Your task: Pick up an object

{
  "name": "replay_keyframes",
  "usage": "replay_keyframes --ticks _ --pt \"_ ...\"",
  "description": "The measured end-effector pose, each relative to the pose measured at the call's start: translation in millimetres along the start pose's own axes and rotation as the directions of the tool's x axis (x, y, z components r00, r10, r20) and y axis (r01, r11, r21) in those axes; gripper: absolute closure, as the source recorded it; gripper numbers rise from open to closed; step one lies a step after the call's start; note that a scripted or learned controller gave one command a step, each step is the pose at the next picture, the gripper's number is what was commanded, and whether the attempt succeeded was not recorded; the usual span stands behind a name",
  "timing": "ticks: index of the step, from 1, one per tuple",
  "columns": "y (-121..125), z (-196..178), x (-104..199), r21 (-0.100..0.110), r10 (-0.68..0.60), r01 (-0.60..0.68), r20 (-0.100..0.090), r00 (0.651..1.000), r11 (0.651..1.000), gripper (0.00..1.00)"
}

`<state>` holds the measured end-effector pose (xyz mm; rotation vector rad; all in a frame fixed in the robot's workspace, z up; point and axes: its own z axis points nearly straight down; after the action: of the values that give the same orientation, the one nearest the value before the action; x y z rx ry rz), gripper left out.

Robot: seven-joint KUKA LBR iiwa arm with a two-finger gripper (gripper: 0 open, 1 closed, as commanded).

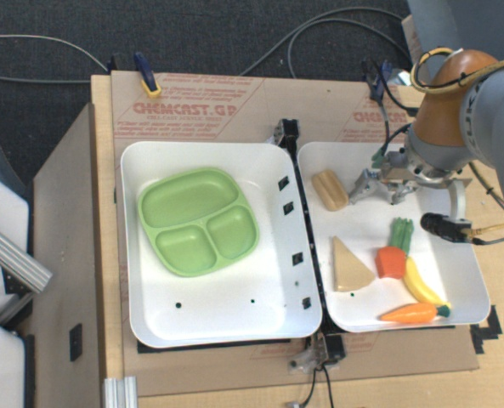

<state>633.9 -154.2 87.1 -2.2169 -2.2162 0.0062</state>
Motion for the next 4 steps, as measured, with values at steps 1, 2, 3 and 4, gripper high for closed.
replay_keyframes --ticks 1,2,3,4 --pt "2 -15 0 -0.008 0.0 0.0 0.001 1.0 1.0 1.0" --pt "7 -60 1 -0.014 -0.002 0.002 0.003 1.0 1.0 1.0" --pt "8 -115 1 -0.015 -0.002 0.002 0.004 1.0 1.0 1.0" --pt "15 -125 52 -0.012 -0.006 0.006 0.002 1.0 1.0 1.0"
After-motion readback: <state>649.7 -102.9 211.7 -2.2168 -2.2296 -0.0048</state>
